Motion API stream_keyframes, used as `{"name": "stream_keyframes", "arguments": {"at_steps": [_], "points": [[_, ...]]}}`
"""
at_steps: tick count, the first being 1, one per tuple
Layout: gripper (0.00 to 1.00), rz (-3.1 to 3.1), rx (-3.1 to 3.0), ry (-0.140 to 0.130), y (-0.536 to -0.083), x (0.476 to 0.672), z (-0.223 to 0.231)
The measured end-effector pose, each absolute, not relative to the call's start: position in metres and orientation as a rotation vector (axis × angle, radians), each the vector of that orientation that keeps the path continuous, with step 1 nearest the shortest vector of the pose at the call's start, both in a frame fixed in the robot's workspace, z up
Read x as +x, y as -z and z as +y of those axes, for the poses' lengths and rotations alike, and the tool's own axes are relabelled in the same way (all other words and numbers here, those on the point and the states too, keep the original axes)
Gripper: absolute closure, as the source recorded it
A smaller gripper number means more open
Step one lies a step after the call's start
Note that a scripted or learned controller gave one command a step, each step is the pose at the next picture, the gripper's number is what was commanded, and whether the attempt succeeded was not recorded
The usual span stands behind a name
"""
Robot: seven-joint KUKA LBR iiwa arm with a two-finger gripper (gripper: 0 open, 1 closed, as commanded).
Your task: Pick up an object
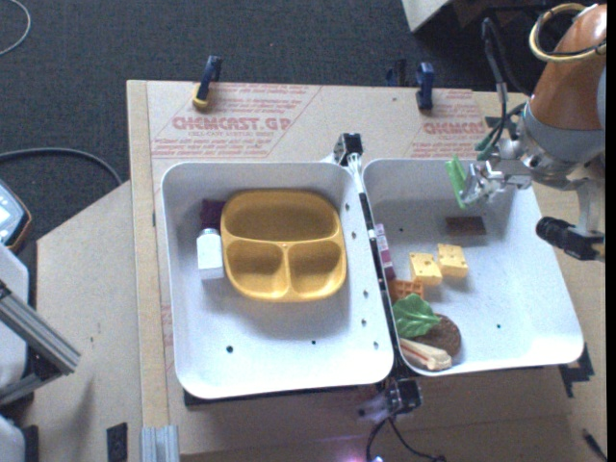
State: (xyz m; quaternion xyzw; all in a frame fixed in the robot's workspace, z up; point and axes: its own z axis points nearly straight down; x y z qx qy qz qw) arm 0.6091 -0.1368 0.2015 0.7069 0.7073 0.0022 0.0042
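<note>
Cardboard (289, 114) covers the bench under both bins, held by clamps at its far edge. From my seat, the left bin (192, 345) is mostly taken up by a yellow divided tray (284, 243), leaving a broad bare strip along its near wall; a small white bottle (210, 253) stands just beside the tray's left edge with something dark (212, 210) behind it. The right bin (539, 316) has far more open floor, all along its right side and near-right corner. The arm (568, 94) hangs over that bin's far right corner, and the gripper (469, 183) sits above the far wall with a green piece (455, 178) pinched between its fingers, clear of the floor. A brown flat piece (465, 225) lies just below it. Two yellow cheese blocks (438, 263) sit mid-bin, touching. Crowded against the dividing wall at the near-left corner are a waffle piece (405, 290), a green leaf (416, 313), a brown patty (445, 335) and a pale stick (425, 355).
</note>
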Motion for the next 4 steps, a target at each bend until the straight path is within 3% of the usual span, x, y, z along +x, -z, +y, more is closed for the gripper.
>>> {"name": "stream_keyframes", "arguments": {"at_steps": [1, 4], "points": [[1.0, 2.218, 2.217, -0.005, -0.227, 0.61, -0.137], [1.0, 2.23, 2.22, 0.002, -0.205, 0.545, 0.003]]}}
